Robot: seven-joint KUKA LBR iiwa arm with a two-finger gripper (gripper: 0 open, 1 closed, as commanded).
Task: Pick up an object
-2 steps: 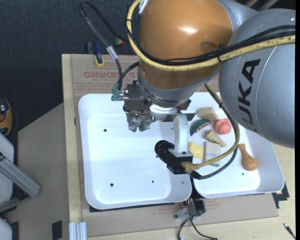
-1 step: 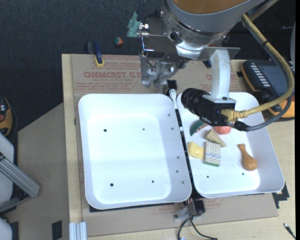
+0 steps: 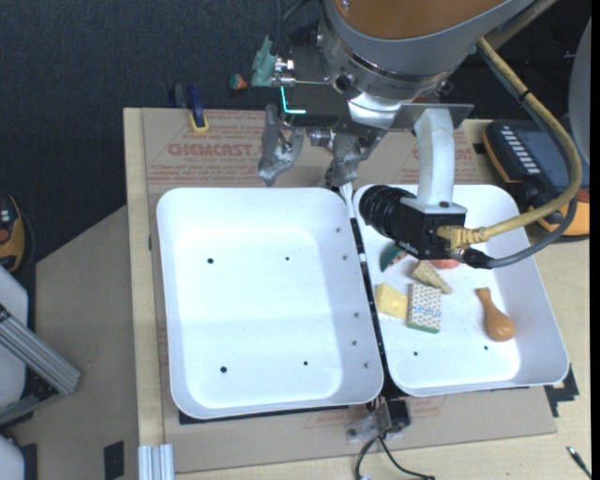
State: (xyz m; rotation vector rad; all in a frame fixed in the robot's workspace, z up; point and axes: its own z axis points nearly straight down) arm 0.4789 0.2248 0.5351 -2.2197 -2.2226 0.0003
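My gripper (image 3: 307,155) hangs open with nothing in it at the tabletop's back edge. I should move it over the right bin (image 3: 544,347), above the orange pear-shaped toy (image 3: 497,317).

Tan bench (image 3: 141,281) — two white bins side by side: left bin (image 3: 178,281), right bin (image 3: 544,328).

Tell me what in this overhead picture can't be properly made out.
- Green and red pieces: mostly hidden under the black camera unit in the right bin.
- Arm body: cut off by the top edge.
- Claw: blurred; whether anything is gripped is unclear.
- Print on the patterned block: too small.
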